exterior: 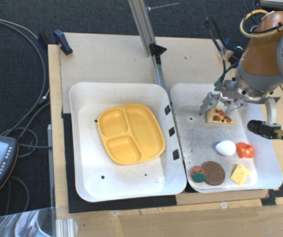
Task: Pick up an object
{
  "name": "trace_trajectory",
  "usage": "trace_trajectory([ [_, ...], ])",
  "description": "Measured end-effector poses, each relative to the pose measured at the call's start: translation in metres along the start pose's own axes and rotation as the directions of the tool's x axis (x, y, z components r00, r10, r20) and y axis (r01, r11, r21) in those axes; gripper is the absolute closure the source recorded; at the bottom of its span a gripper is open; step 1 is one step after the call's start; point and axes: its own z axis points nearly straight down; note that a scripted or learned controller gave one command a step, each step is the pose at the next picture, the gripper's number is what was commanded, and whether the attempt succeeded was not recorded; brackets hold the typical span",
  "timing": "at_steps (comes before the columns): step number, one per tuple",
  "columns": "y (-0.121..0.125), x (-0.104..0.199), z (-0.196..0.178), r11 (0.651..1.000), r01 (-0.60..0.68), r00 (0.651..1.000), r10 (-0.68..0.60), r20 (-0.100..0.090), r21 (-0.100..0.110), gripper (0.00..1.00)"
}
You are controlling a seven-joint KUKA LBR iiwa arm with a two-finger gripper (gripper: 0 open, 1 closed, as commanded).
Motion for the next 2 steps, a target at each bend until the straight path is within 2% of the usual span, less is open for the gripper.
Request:
trace_trajectory([
  [1, -0.006, 0.002, 0.044, 1.0, -0.001, 1.0, 0.001, 0.0, 0.0, 0.0],
  [2, -0.004, 0.002, 0.03, 1.0, 0.0, 1.0, 0.0, 0.0, -0.009, 1.0],
])
